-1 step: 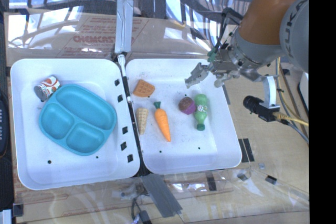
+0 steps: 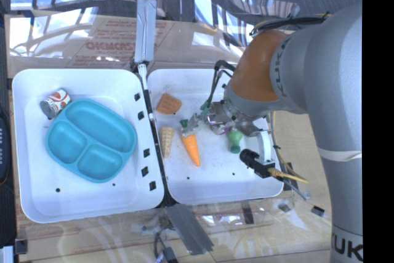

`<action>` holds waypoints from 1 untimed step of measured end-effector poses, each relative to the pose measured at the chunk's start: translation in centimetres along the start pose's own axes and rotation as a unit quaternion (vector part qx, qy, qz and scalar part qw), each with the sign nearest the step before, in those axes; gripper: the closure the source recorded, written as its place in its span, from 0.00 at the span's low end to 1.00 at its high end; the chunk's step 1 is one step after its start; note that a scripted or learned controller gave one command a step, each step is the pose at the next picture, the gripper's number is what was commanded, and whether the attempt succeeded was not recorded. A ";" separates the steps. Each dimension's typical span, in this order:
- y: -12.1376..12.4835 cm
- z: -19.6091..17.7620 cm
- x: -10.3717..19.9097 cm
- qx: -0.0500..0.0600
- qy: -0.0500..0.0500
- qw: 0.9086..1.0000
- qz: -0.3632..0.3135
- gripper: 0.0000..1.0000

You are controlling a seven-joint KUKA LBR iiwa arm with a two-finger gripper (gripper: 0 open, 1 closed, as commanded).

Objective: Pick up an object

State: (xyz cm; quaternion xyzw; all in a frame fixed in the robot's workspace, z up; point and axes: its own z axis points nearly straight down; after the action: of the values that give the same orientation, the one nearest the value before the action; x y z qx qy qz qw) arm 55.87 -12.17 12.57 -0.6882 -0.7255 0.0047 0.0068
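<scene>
Arm (image 2: pixel 320 71): reaches in from the right, bent low over the right bin (image 2: pixel 215 185).
Gripper (image 2: pixel 207 119): down in the right bin's middle, just beside the carrot's leafy end; open or closed cannot be told, and nothing is seen held in it.
Carrot (image 2: pixel 192 148): lies on the bin floor, tip pointing toward the near rim.
Cone (image 2: pixel 167 140): just left of the carrot, by the bin's left wall.
Cracker (image 2: pixel 168 104): behind the cone.
Green piece (image 2: pixel 235 141): right of the carrot, under the wrist.
Left bin (image 2: pixel 24 194): holds a blue plate (image 2: pixel 92 138), with a can (image 2: pixel 55 103) on its side at the plate's far-left edge.
</scene>
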 end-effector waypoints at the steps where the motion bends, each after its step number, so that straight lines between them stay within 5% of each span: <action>1: -0.6 3.5 0.7 -0.006 -0.001 1.000 -0.017 0.00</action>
State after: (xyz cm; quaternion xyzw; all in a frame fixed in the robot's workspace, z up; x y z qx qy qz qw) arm 55.19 -11.54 9.11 -0.6760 -0.7369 0.0010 0.0015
